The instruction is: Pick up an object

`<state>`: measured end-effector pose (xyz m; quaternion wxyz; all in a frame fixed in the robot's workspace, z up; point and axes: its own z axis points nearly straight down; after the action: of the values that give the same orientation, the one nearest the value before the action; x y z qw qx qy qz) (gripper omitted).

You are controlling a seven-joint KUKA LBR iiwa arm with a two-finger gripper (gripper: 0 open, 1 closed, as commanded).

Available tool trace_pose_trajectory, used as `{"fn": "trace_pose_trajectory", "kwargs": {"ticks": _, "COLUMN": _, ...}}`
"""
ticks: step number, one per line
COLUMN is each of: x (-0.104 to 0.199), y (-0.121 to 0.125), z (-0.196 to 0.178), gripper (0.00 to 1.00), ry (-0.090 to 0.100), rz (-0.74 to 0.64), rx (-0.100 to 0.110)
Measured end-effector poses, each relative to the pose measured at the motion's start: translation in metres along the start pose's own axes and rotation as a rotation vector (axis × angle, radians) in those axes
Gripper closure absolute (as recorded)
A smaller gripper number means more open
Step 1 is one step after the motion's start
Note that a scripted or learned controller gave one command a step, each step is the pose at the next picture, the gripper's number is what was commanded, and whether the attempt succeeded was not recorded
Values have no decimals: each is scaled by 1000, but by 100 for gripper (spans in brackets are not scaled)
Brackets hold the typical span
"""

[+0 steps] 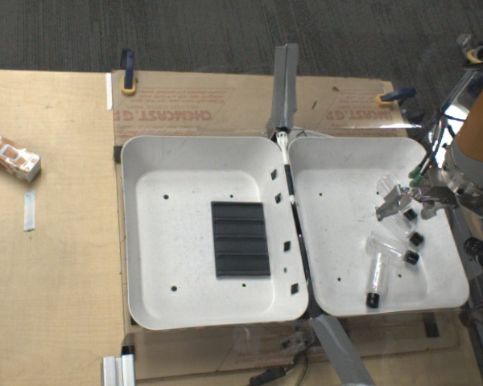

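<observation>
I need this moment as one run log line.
gripper: over right bin | clear tubes: lying there | black block: left bin

Even, diffuse light from above; shadows are faint and soft. The two white bins (pixel 145 215) are bright, nearly washed out, with mild glare on their rims. The far carpet (pixel 225 14) is dim. Focus is slightly soft, grainy; clear tubes (pixel 384 260) blur into the white.
</observation>
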<state>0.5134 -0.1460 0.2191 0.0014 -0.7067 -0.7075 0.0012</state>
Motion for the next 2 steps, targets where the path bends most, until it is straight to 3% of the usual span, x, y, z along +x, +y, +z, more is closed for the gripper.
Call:
{"fn": "trace_pose_trajectory", "kwargs": {"ticks": 1, "x": -36, "y": 4, "z": 108, "gripper": 0, "ry": 1, "rz": -21, "rx": 0}}
{"fn": "trace_pose_trajectory", "kwargs": {"ticks": 2, "x": -37, "y": 3, "z": 99, "gripper": 100, "ry": 0, "rz": -18, "rx": 0}}
